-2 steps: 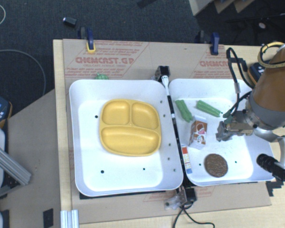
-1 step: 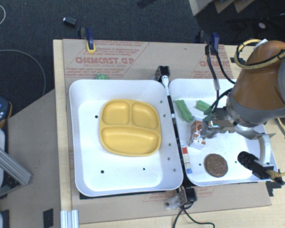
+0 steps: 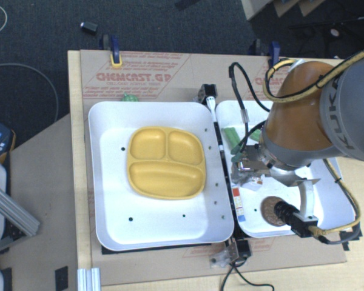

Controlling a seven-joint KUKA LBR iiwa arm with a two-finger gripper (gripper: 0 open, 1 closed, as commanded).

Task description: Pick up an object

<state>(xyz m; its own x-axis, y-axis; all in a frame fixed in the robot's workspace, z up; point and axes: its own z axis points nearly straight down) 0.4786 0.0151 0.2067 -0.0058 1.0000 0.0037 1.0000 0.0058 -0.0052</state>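
The hand (image 3: 250, 167) hung low over the right bin's (image 3: 343, 208) left edge — grip state could not be told. A yellow divided plate (image 3: 167, 162) sat centred in the left bin (image 3: 109, 211).

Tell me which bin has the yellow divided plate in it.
The left bin: the yellow plate lies there, while the gripper works over the right bin.

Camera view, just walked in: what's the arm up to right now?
The arm reaches in from the right, its end effector down over the right bin, near the wall shared with the left one. It hangs beside a green item; a round brown object lies nearer the front. Nothing shows between its fingers, so no pick is confirmed. A yellow divided plate sits in the left bin.
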